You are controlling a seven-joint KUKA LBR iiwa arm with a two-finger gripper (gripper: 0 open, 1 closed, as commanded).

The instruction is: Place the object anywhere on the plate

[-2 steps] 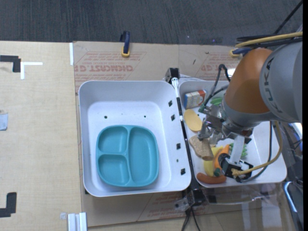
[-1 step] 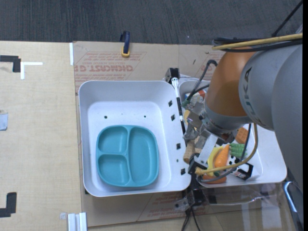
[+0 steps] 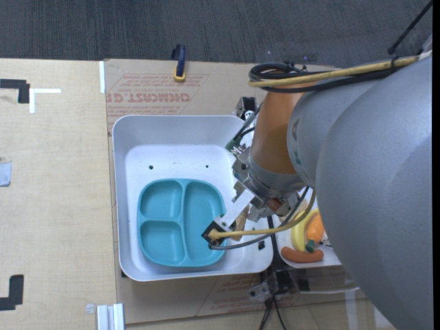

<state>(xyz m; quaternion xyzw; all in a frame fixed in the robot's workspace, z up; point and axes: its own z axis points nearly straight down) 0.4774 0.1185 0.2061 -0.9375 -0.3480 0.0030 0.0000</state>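
You will find one marking on the cardboard sheet behind the white bin: a line of red capital lettering with a red emblem, upside down to the camera and too distorted to read reliably. Fainter red print at the cardboard's near edge is illegible.

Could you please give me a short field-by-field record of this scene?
plate: teal, three compartments, flat in the left white bin
tool: over that bin's right side, by the plate's right rim
right bin: toy banana, orange toy and red sausage beside the arm
arm: grey, orange band, covering most of the right bin
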